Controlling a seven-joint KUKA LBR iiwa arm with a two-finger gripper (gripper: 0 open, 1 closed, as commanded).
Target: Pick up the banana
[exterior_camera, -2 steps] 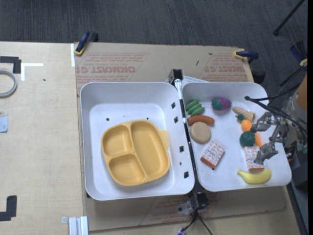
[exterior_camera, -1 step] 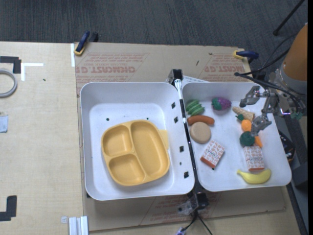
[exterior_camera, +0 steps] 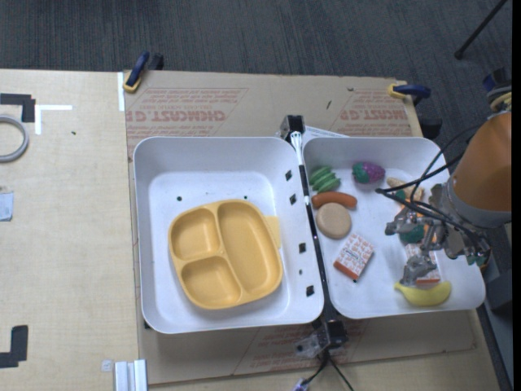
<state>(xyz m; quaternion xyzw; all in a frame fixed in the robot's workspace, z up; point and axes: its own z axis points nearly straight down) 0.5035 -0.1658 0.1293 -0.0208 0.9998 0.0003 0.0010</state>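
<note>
Banana (exterior_camera: 423, 294) just under tool (exterior_camera: 420, 270)

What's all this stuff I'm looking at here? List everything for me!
Shallow white bins: two, side by side on the bench.
Yellow plastic divided tray: one, left bin.
Yellow banana: one, right bin's near edge, under the gripper.
Green pods: one bunch, right bin.
Purple grape bunch: one, right bin.
Orange sausage-shaped piece: one, right bin.
Tan round disc: one, right bin.
Small red-and-white box: one, right bin.
Gripper: one, grey, above the banana.
</note>
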